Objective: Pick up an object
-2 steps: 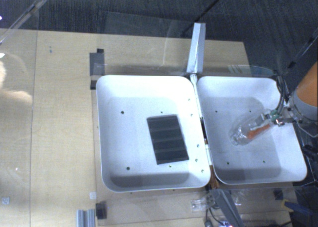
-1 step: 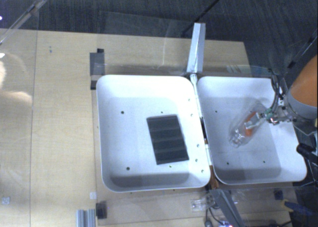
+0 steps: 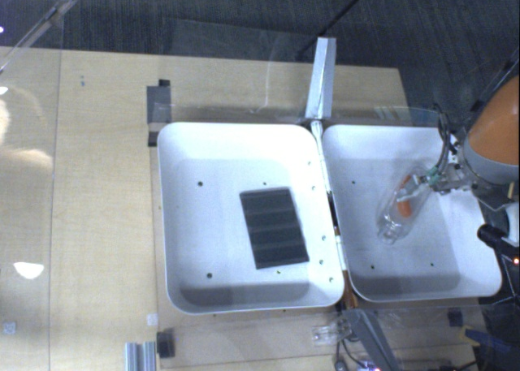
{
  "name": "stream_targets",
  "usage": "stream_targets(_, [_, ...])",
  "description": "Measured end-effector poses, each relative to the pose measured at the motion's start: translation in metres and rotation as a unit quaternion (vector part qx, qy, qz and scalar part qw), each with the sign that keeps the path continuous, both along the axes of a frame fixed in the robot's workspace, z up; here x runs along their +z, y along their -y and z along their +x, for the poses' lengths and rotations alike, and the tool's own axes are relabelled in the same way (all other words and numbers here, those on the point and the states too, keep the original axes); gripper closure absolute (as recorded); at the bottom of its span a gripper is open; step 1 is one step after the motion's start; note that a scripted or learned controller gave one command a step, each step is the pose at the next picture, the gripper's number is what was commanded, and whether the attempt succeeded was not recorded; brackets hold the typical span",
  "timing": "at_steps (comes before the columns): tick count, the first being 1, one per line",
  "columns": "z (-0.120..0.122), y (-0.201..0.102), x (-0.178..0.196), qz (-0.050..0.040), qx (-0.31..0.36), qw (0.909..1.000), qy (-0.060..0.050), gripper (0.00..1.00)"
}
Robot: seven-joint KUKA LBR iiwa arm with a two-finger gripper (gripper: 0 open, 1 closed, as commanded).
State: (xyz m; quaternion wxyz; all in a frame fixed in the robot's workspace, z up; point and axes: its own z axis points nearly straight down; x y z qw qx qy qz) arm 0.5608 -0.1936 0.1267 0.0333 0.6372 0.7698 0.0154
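Arm [image 3: 496,130]: grey w/ orange band, comes in from the right edge, wrist above the right bin's far right side.
Gripper [image 3: 397,215]: pale, glassy-looking w/ a small orange patch, slanting down-left from the wrist over the floor of the right bin, roughly mid-bin. It is too blurred to tell whether it is open or closed, and I can't make out anything held in it.
Dark slab [image 3: 275,228]: flat, ribbed, blackish rectangle lying on the floor of the left bin, about centre, a bit toward the right wall, long side tilted slightly from the bin's edges. It is well apart from the gripper, in the other bin, w/ the two bin walls between them.
Left bin [image 3: 175,199]: white, shallow, rounded corners, small dark holes in the floor.
Right bin [image 3: 357,280]: same kind, just beside the left one, rims nearly touching.
Post [image 3: 322,77]: grey metal bar at the back, standing where the two bins meet.
Bench [image 3: 89,199]: light wood.
Bracket [image 3: 160,103]: small, dark, on the bench near the left bin's back-left corner.
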Motion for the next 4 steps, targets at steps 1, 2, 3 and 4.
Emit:
stream_targets(1, [0.01,0.001,-0.001,-0.0016,0.006,1.0,0.002,0.0])
stream_targets(2, [0.021,0.002,-0.002,0.0011,-0.024,0.9997,0.002,0.0])
stream_targets(3, [0.005,-0.008,-0.032,0.0082,-0.014,0.9994,-0.03,0.0])
stream_targets(4, [0.008,-0.01,-0.02,0.0075,-0.011,0.9996,-0.026,1.0])
